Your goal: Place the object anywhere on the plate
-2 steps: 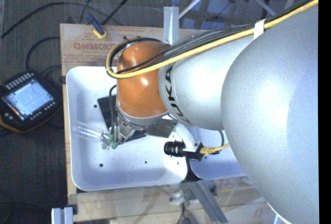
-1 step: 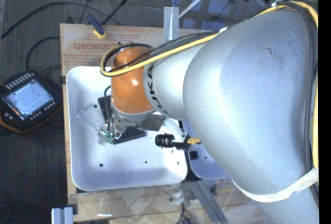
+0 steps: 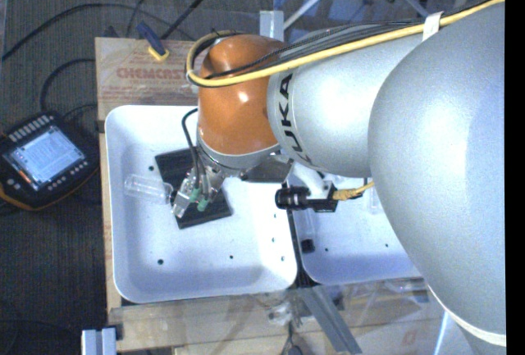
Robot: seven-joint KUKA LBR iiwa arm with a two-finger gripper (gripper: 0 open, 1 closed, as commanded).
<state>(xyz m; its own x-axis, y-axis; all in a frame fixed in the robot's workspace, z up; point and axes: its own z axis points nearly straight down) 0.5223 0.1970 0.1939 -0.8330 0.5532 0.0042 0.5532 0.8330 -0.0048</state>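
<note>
Grey metal takes up most of the frame: the arm (image 3: pixel 394 140) sweeps in from three o'clock, its orange band (image 3: pixel 234 103) sitting over the left bin (image 3: pixel 123 181). That bin lies at about nine o'clock on the counter (image 3: pixel 135 66), and the right bin (image 3: pixel 361 263) peeks out from under the arm toward five o'clock, the two rims meeting at the middle.

Near the centre of the left bin lies a flat black plate (image 3: pixel 176 166), roughly square and turned at an angle. The gripper (image 3: pixel 190 199) hangs over the plate's six o'clock corner. How its fingers stand I cannot tell; the wrist covers them from this height.

At nine o'clock of the gripper a clear tube-like object (image 3: pixel 146 188) lies on its side on the white floor of the bin, just off the plate's edge. It is probably a small plastic vial, though its transparency makes the outline hard to read. A small green piece (image 3: pixel 198 202) shows at the gripper's tip.

By my judgement the tube is light, stiff and smooth, so it will roll and slip easily. Taking it across the middle of its barrel, square to its long axis, looks the surest hold. It still needs moving onto the plate.
</note>
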